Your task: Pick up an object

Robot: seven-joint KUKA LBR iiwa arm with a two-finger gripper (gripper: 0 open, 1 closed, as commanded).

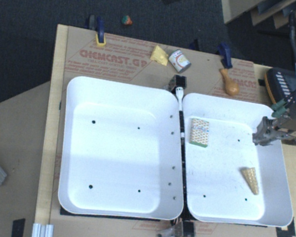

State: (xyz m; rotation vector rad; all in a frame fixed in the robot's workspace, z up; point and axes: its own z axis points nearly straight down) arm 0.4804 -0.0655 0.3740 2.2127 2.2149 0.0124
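A dark blue carpeted floor surrounds a cardboard-topped bench (146,64), seen from above at a slant. Two shallow white bins sit on it side by side, rims touching along the middle.

In the camera view, the left bin (84,99) holds no loose objects that I can see, just a few dark dots on its floor. The right bin (275,164) holds two things. A small patterned packet (199,132) lies near its 10 o'clock corner, just beside the shared rim. A tan cone (251,179) lies toward 4 o'clock, point toward the far side, well apart from the packet.

From where I sit, the gripper (261,134) hangs over the right bin's 2 o'clock edge, near the rim. It is small and dark against the wrist, so I cannot tell how the fingers stand. Nothing shows between them.

I judge the task not yet done: both objects rest on the bin floor and nothing is lifted. Choosing a target, descending, closing and raising all remain.

For room, the cone has open floor all around it, though the bin wall rises at its 3 o'clock side. The packet sits close to the central rims, which could crowd one finger. Beyond the bins at 12 o'clock, a yellow wedge (159,56), a small box (179,61) and a wooden pear-shaped piece (229,84) lie on the cardboard, out of the way.
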